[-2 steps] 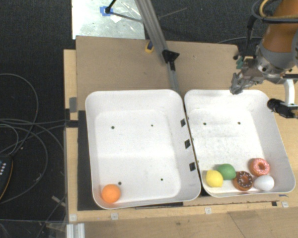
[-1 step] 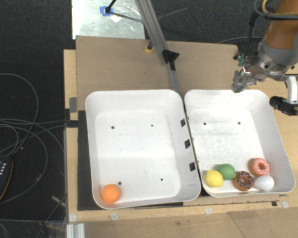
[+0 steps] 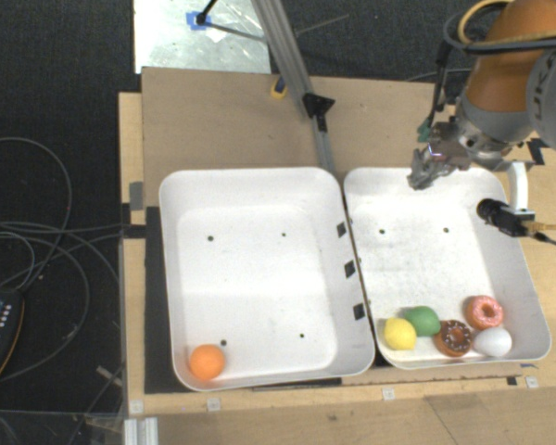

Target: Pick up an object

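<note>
Camera view, looking down at a slant on two shallow white bins. The gripper point(image 3: 427, 171) hangs above the far edge of the right bin point(image 3: 426, 248), carrying nothing; whether it is released or clenched cannot be told at this size. Candidate objects cluster along that bin's near wall: a yellow lemon-like fruit point(image 3: 399, 334) touching a green fruit point(image 3: 423, 320), a chocolate doughnut point(image 3: 454, 338), a pink-frosted doughnut point(image 3: 485, 311) and a white ball point(image 3: 492, 343) (all packed close together). An orange ball point(image 3: 206, 362) lies alone in the near-left corner of the left bin point(image 3: 250, 267). For a sound approach, the arm would best travel toward the near wall and descend on an outlying item, since crowded neighbours and the bin wall could block finger entry.
</note>
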Tool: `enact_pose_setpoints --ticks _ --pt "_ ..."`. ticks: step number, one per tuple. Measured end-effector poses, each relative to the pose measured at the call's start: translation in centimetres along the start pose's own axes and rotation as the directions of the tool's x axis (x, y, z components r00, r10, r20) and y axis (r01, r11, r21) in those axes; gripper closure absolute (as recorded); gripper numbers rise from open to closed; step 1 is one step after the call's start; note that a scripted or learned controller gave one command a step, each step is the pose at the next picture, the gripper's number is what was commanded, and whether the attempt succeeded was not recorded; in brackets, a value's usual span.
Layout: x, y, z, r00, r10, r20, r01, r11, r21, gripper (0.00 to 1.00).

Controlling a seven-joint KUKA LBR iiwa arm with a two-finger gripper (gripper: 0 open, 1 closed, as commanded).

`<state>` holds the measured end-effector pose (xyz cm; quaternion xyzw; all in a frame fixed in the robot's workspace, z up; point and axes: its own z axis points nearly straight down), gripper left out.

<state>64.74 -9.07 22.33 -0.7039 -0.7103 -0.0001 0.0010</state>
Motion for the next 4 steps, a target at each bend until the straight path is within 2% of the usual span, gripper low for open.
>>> enact_pose_setpoints --ticks 1,2,3,4 --pt "4.8 -2.2 0.7 1.0 -0.001 -0.001 0.001 1.0 0.001 1.0" --pt "9.8 -4.8 -0.6 1.0 -0.002 -0.002 0.002 1.0 -0.001 1.0" --pt "13.9 -6.9 -0.2 1.0 -0.001 -0.001 0.001 1.0 0.0 1.0" --pt "17.9 -9.9 -1.4 1.0 -0.001 -0.001 0.001 1.0 0.0 1.0"
